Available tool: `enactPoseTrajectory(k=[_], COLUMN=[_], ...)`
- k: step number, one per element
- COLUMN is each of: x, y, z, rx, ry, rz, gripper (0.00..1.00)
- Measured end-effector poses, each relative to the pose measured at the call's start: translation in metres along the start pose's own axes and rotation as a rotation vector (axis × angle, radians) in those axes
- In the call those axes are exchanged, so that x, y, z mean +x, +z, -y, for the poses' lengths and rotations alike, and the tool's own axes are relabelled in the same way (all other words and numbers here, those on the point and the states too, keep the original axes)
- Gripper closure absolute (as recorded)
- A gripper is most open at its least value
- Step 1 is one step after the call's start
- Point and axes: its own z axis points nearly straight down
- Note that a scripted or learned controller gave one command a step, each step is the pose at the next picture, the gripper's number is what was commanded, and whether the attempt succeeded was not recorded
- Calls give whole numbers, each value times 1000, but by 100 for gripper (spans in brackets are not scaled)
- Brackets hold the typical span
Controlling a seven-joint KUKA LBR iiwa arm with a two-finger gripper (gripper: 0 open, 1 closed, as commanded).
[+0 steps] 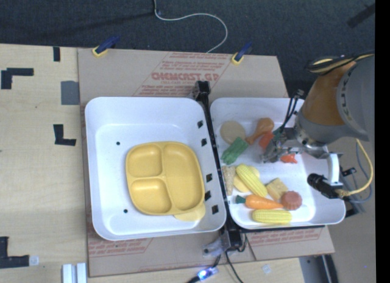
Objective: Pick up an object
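On the desk's left side, the left bin [103, 123] carries a yellow divided plate [164, 176], which has no part in the job so far. Across the divider, the right bin [244, 106] holds the candidates: a green piece [235, 150], a beige disc [232, 132], a corn cob [251, 180], a carrot [263, 202], a second corn cob [271, 216] and a red piece [291, 199]. Further right, the gripper [279, 149] is low among the toys beside an orange piece [262, 128]. Whether the fingers are spread or closed I cannot tell, as the spot is cluttered. I judge nothing is lifted yet, so the grasp and raise remain.
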Motion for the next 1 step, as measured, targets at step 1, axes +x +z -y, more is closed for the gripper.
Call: enactPoseTrajectory(k=[1], x=[0], y=[-63], z=[-1], rx=[-2], ry=[1], rz=[0], gripper=[100])
